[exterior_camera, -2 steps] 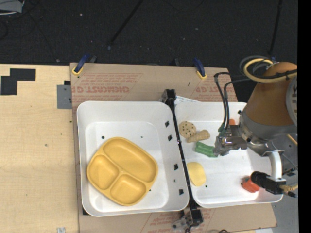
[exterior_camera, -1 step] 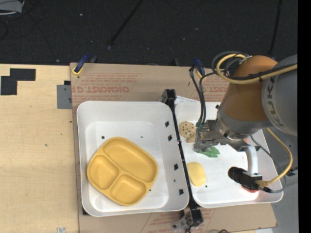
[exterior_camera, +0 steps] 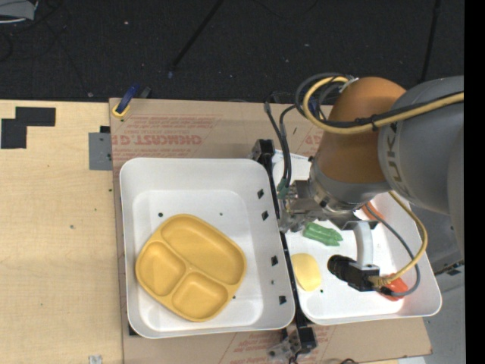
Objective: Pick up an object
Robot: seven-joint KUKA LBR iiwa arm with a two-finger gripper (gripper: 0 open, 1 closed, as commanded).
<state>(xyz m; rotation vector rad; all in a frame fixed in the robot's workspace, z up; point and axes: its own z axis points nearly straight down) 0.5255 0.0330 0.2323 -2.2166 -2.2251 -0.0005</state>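
My gripper (exterior_camera: 301, 217) reaches down into the right bin (exterior_camera: 424, 298), near that bin's left wall, with the big grey and orange wrist above it hiding most of it. A green object (exterior_camera: 323, 236) lies just right of the gripper and close under it; whether they touch I cannot tell. A pale yellow rounded object (exterior_camera: 307, 271) rests on the bin floor a little nearer the front. An orange-red object (exterior_camera: 396, 287) sits by the front right corner, partly hidden.
The left bin (exterior_camera: 144, 180) holds a yellow divided plate (exterior_camera: 191, 266) in its front half. A ridge where the two bin walls meet (exterior_camera: 277, 233) runs just left of the gripper. Cardboard (exterior_camera: 189, 131) lies under the bins.
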